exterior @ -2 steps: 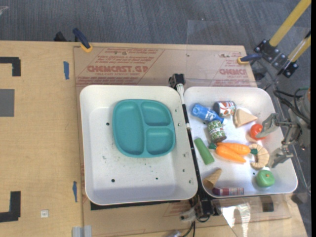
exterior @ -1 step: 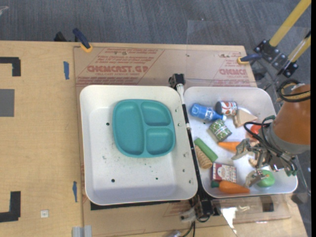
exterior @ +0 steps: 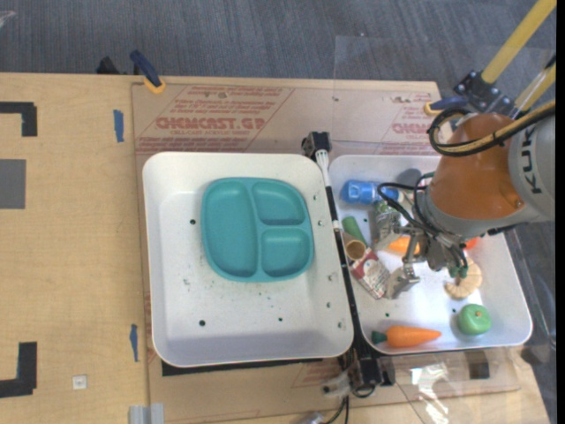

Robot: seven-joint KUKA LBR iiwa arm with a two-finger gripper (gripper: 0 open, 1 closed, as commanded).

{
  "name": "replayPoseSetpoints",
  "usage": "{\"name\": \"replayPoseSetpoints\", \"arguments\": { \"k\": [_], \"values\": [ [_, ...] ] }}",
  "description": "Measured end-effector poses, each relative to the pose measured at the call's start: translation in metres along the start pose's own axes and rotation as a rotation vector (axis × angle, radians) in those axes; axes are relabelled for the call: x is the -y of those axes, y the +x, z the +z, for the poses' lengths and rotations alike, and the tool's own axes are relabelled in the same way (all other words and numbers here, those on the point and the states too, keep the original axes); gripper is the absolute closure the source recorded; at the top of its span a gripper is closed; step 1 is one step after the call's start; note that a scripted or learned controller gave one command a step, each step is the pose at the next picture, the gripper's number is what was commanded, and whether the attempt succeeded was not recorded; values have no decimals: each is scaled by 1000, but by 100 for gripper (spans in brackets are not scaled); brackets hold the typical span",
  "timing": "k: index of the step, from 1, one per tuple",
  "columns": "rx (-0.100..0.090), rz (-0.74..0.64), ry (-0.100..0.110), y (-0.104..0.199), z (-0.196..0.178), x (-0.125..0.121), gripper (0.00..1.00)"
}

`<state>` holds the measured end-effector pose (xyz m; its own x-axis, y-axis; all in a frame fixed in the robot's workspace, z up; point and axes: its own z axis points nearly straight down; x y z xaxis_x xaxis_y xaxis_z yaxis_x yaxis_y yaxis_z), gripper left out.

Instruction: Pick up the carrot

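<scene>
While the arm reaches in from the right of the frame, its gripper hangs over the middle of the right bin, low among the clutter; whether it is spread or pressed together I cannot tell, since wrist and cabling mask the tips from this slanted view, and nothing can be seen pinched in it. Carrot lies flat along the lower wall of the right bin, near the lower left corner, long axis roughly left to right, thick end toward the left with a bit of green, tip pointing right. It sits below the gripper in the frame, clearly apart, with bare bin floor between. Green apple rests just right of the carrot tip, not touching it as far as I can see. Blue cup sits at the upper left of that bin; a crumpled wrapper and a green piece lie left of the gripper. Left bin carries a teal tray near its centre, probably there as the drop spot. Judgement: grasp not yet made; gripper must shift toward the lower edge of the frame and line up across the carrot. Wall close behind it may crowd one finger.
</scene>
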<state>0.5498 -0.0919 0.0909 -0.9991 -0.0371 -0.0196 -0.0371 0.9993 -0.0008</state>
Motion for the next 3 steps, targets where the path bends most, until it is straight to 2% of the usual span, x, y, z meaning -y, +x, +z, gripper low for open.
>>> {"name": "replayPoseSetpoints", "arguments": {
  "k": [1,2,3],
  "values": [
    [17,-1,2,-5,-14,0,100],
    [2,-8,2,58,-3,34,100],
    [2,143,2,-27,0,33,100]
  ]
}}
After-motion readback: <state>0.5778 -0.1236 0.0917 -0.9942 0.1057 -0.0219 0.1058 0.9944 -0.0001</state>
